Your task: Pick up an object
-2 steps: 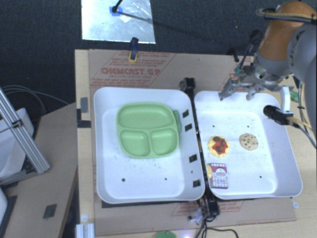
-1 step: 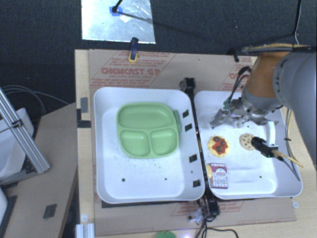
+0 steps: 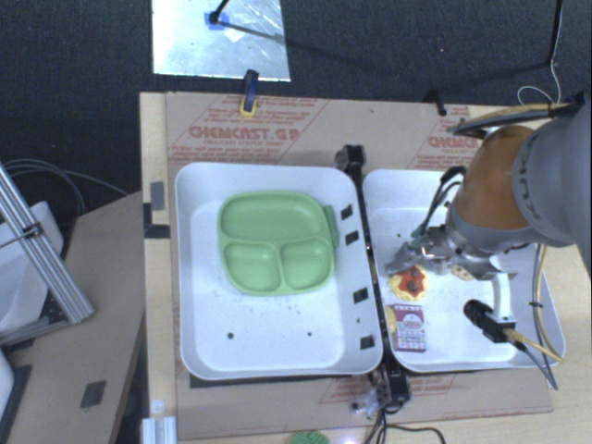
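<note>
the gripper (image 3: 407, 259) sits low in the right bin (image 3: 444, 354) over a crumpled red-yellow packet (image 3: 409, 285); whether its jaws are parted or closed can't be told. a glossy green divided tray (image 3: 275, 241) lies in the left bin (image 3: 203, 340).

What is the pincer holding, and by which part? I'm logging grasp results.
Cannot be told. The pincer sits right over the red-and-yellow item in the right bin, hiding any contact.
</note>
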`<state>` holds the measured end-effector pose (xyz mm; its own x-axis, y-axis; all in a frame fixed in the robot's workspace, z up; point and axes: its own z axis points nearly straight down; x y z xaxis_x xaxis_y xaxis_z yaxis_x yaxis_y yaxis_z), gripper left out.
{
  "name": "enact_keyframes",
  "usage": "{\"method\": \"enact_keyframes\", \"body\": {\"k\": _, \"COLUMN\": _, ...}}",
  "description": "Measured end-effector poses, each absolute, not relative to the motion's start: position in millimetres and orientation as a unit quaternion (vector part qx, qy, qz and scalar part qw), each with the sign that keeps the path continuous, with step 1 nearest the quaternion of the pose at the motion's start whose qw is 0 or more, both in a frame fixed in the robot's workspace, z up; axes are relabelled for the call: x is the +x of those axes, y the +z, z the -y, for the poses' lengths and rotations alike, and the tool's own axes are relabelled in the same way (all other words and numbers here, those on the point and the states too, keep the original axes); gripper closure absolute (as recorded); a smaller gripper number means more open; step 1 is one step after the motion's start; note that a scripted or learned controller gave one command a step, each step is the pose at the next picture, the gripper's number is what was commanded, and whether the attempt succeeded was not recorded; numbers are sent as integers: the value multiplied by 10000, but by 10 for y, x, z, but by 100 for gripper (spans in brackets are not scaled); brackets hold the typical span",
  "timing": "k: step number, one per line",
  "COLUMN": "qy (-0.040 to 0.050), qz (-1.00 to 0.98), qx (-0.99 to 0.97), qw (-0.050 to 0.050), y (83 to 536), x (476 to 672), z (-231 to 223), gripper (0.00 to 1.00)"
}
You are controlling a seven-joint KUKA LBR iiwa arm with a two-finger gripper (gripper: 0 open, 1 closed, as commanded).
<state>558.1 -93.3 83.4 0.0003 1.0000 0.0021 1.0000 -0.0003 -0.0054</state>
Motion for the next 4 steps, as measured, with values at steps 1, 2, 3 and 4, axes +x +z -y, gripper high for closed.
{"method": "enact_keyframes", "body": {"k": 1, "qy": -18, "qz": 7072, "qx": -7070, "qw": -21, "y": 963, "x": 5630, "z": 947, "gripper": 100}}
{"method": "enact_keyframes", "body": {"k": 2, "qy": -17, "qz": 7072, "qx": -7070, "qw": -18, "y": 958, "x": 5628, "z": 946, "gripper": 0}}
{"method": "enact_keyframes", "body": {"k": 3, "qy": -15, "qz": 7067, "qx": -7075, "qw": -40, "y": 1128, "x": 6083, "z": 1419, "gripper": 0}}
{"method": "enact_keyframes", "body": {"k": 4, "qy": -13, "qz": 7070, "qx": -7072, "qw": -20, "y": 1516, "x": 6037, "z": 1431, "gripper": 0}}
